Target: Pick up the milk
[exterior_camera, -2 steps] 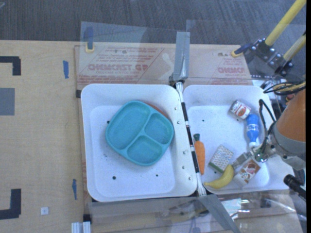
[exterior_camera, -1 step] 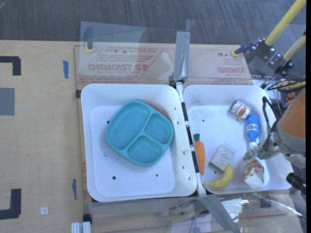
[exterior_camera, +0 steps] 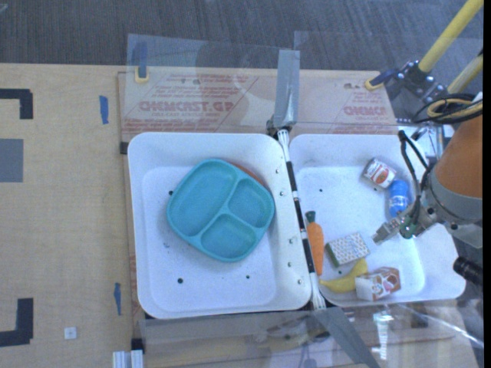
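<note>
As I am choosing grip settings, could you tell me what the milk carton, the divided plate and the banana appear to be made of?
Milk carton: probably printed card or moulded plastic; flat faces, white with red panels.
Divided plate: likely smooth moulded plastic; even teal colour, rounded compartments.
Banana: seemingly a plastic toy; uniform yellow, though too small to confirm.

Smooth matt teal plastic plate (exterior_camera: 221,209) at nine o'clock; glossy white plastic bins (exterior_camera: 146,228); pale wood bench (exterior_camera: 61,228).
</note>
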### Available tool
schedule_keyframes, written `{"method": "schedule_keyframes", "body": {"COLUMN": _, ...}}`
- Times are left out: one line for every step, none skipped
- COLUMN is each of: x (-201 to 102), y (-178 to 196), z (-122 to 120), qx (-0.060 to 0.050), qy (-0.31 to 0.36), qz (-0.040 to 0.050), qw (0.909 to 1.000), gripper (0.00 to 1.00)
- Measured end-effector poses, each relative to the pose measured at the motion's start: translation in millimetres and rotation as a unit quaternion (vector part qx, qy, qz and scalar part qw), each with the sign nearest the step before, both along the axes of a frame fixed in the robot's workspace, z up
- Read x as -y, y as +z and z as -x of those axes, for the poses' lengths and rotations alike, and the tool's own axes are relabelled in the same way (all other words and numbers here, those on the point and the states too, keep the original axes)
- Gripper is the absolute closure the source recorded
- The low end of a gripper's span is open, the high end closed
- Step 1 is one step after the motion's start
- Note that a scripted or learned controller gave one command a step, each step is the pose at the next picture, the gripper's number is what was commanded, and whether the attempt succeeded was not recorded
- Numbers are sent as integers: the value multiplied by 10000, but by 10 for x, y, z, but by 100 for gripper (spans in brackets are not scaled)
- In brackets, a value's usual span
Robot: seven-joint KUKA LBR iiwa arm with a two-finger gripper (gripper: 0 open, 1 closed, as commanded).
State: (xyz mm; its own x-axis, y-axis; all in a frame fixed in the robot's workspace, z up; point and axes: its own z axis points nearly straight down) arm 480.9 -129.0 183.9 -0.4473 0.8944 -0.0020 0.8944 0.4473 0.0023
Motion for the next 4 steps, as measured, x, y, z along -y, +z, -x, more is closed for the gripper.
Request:
{"method": "schedule_keyframes", "body": {"x": 4, "y": 0, "z": 1, "qx": 1, "qy": -5, "qz": 0, "qw": 10000, "gripper": 0}}
{"method": "schedule_keyframes", "body": {"x": 330, "y": -652, "z": 14, "qx": -12, "qy": 1087, "qz": -4, "qw": 9941, "gripper": 0}}
{"method": "schedule_keyframes", "body": {"x": 746, "y": -773, "z": -695, "qx": 9, "qy": 172, "qz": -26, "qw": 9998, "gripper": 0}}
{"method": "schedule_keyframes", "body": {"x": 156, "y": -961, "z": -1281, "qx": 32, "qy": -167, "qz": 3, "qw": 9999, "gripper": 0}}
